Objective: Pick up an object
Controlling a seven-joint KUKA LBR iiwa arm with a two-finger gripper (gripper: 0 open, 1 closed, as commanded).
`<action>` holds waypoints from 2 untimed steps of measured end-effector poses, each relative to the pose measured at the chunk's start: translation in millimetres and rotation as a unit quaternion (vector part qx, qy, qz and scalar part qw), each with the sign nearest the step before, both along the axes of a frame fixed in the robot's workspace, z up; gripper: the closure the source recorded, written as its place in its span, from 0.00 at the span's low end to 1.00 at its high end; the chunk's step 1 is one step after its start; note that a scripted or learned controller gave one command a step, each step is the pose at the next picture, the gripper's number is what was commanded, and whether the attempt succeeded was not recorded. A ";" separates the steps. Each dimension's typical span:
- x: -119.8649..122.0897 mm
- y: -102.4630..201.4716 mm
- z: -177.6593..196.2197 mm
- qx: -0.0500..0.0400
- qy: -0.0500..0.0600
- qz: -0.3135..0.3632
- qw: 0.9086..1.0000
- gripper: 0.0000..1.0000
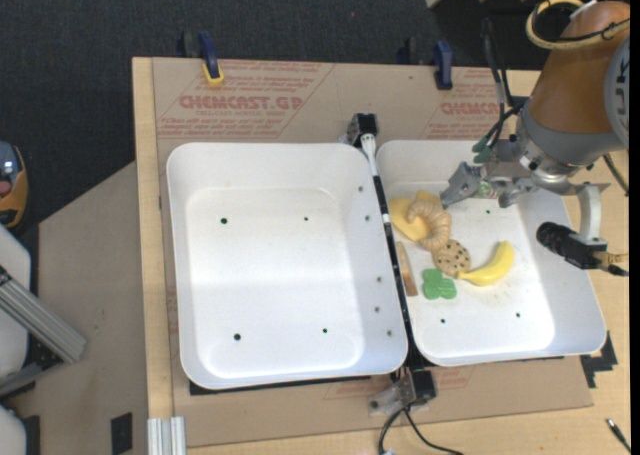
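Croissant (432,226): lies at 7 o'clock from end effector (470,183), just beside; long axis 1-to-7; finger state indiscernible.

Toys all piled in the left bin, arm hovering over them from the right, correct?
Wrong bin. The camera view shows the toys, including the banana and cookie, in the right bin. The gripper does hover above them, reaching from the right.

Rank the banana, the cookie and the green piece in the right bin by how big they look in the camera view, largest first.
1. banana, the longest of the three.
2. cookie and green piece: these look about alike, so I will not rank one above the other.
All three lie close together, so nearness to the camera hardly skews this.
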State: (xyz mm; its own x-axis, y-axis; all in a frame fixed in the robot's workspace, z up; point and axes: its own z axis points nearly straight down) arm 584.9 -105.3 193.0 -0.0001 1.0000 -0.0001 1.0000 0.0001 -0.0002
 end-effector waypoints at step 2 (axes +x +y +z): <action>64.4 9.6 -107.4 0.000 -0.003 0.002 1.000 0.00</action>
